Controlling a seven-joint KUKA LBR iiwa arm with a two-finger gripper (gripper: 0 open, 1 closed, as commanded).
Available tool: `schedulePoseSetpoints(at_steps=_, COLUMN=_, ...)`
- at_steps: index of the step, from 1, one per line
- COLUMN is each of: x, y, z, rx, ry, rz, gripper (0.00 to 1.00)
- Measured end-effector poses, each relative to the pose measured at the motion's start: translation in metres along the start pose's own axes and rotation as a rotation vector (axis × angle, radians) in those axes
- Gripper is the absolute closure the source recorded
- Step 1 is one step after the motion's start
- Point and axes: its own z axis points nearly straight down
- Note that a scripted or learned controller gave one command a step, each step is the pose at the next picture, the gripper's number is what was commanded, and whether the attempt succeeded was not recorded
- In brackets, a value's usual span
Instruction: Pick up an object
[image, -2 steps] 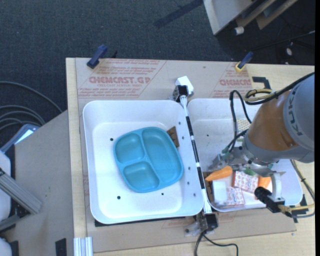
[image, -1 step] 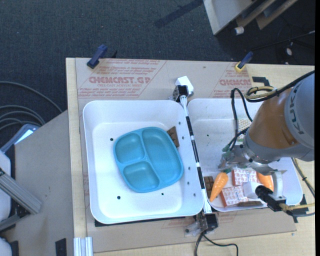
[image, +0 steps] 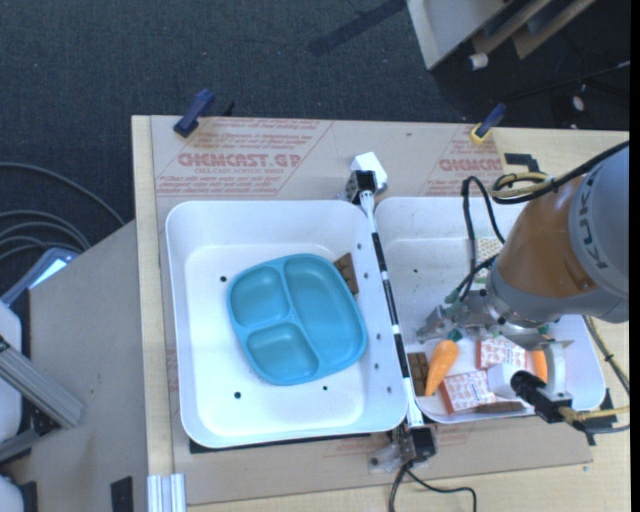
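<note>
Grasp preparation over the crowded right bin

Objects are gathered at the near end of the right bin (image: 585, 385), and the pick must be done there. Nearest to the camera, a flat red-and-white packet (image: 465, 390) lies beside a dark bar (image: 498, 407), close to the front wall. Just behind, an orange carrot (image: 439, 366) lies tilted near the divider (image: 383, 300), and a second red-and-white packet (image: 497, 354) rests to its right. A small orange piece (image: 540, 364) is seen beside that packet, partly covered by the arm.

The gripper (image: 452, 318) is placed just above the carrot's far end, under the grey wrist. Whether it is apart or together cannot be told, because it is too small and mixed with cables. Nothing is seen held in it.

For a good step, one object should be chosen and the gripper centred over it; the carrot seems the best candidate, being thick and a little free on its sides. It should be taken across its narrow width. The flat packets could probably slip, and the divider wall should be avoided during descent.

Farther left, a blue divided plate (image: 296, 318) lies in the left bin (image: 200, 390), well apart from the gripper.
</note>
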Motion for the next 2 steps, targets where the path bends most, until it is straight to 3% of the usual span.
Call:
schedulePoseSetpoints(at_steps=1, x=-0.0017, y=-0.0184, z=0.0103, rx=0.004, ry=0.003, rz=-0.002, gripper=0.00)
schedulePoseSetpoints(at_steps=2, x=-0.0014, y=-0.0183, z=0.0006, rx=0.004, ry=0.003, rz=-0.002, gripper=1.00)
